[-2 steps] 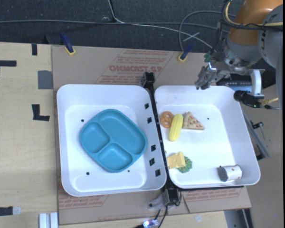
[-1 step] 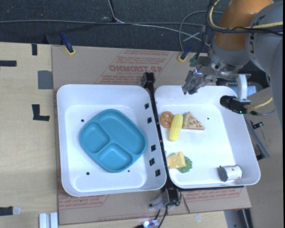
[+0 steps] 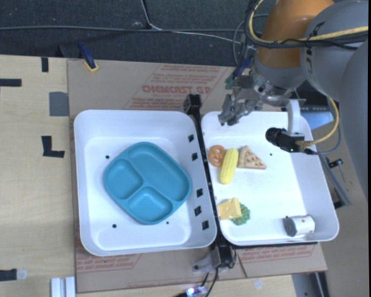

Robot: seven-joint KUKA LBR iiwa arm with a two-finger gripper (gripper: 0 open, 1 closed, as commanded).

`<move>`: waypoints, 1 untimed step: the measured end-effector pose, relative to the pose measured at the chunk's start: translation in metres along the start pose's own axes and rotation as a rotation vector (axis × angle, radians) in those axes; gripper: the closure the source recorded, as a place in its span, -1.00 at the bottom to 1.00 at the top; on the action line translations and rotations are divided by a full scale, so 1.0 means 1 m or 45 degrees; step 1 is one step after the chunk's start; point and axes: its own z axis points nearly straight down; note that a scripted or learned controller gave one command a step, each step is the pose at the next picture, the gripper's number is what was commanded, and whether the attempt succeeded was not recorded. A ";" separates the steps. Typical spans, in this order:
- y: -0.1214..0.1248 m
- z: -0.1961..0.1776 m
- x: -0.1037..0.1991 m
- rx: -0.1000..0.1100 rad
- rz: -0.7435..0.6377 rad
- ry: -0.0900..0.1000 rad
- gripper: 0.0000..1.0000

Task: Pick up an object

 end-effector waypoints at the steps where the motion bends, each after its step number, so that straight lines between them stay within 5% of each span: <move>1: -0.012 -0.003 0.057 0.001 -0.001 0.000 1.00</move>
